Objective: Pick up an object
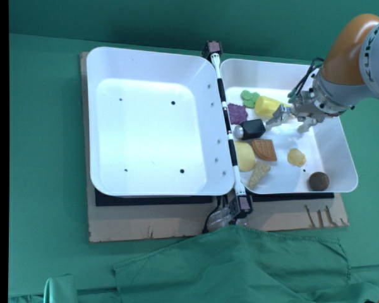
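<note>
**Hand hovering over the toys in the right bin**

The grey arm (366,49) with its orange band is reaching in from the right and hanging over the right bin (341,163). Its hand (292,120) is sitting low above the bin's upper middle, with its two fingers spread apart: one finger is pointing toward the yellow block (267,105), the other is pointing down toward the bin floor. Nothing is sitting between the fingers.

The things to be picked up are all lying in the right bin. A green piece (249,97) is lying near the top, just beside the yellow block. A purple bunch of grapes (237,113) is lying against the left wall. A black piece with a grey end (249,129) is lying just left of the hand. Below it, a brown waffle-like square (264,149) is touching a large yellow round piece (243,156), and a tan cone (259,173) is lying under those. A small yellow lump (296,157) is lying apart toward the right, and a brown ball (318,181) is resting in the lower right corner.

The left bin (95,106) is standing beside it on the green desk (44,137).
</note>
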